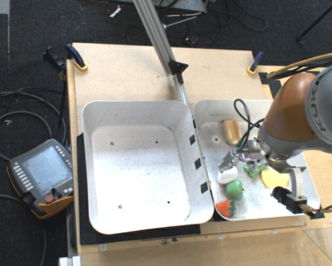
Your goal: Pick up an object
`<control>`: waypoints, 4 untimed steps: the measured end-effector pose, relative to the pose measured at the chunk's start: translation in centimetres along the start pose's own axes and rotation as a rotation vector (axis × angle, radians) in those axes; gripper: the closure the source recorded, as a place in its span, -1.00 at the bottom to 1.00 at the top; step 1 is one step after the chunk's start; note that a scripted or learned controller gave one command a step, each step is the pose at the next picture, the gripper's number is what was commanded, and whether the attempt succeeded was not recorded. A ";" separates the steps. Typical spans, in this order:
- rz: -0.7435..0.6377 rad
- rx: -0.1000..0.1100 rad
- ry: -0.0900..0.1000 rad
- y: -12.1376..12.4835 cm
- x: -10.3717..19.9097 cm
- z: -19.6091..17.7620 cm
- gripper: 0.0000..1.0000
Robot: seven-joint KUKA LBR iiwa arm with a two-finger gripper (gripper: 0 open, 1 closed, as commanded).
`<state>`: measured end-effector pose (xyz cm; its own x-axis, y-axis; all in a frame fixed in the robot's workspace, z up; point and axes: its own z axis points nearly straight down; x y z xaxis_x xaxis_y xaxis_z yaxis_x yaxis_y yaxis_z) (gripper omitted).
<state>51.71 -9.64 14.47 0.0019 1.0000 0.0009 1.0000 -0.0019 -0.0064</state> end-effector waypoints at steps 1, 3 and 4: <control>-0.001 -0.007 -0.001 0.1 0.0 5.1 -1.00; -0.003 -0.012 -0.003 0.0 -0.7 -2.1 1.00; -0.005 -0.011 -0.002 0.6 -0.6 -6.4 1.00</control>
